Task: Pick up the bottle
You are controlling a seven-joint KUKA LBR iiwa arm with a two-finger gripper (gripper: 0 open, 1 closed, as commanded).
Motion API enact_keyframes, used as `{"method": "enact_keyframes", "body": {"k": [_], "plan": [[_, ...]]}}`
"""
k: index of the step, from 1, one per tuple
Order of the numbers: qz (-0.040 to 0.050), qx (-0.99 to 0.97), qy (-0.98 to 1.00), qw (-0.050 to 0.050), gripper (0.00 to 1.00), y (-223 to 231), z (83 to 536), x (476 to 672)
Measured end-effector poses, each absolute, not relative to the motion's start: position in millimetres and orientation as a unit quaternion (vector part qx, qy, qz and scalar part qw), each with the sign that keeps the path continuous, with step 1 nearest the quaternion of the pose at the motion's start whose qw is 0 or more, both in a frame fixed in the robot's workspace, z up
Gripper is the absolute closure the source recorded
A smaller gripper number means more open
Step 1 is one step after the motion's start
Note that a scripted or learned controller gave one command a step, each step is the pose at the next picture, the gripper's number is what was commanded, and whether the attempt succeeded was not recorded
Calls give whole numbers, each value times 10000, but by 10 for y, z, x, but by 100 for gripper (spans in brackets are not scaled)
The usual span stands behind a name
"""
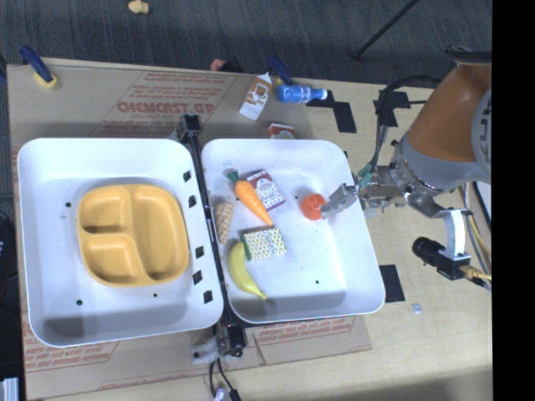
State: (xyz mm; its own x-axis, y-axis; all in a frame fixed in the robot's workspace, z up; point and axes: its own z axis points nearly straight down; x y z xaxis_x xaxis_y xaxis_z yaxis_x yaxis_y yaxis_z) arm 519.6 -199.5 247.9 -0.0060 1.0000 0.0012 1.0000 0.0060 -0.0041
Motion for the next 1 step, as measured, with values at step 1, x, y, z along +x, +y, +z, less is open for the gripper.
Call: {"method": "enact_keyframes", "body": {"k": [1], "plan": [[15,-7031,-7110,29,100,-1993,2581,5200]]}}
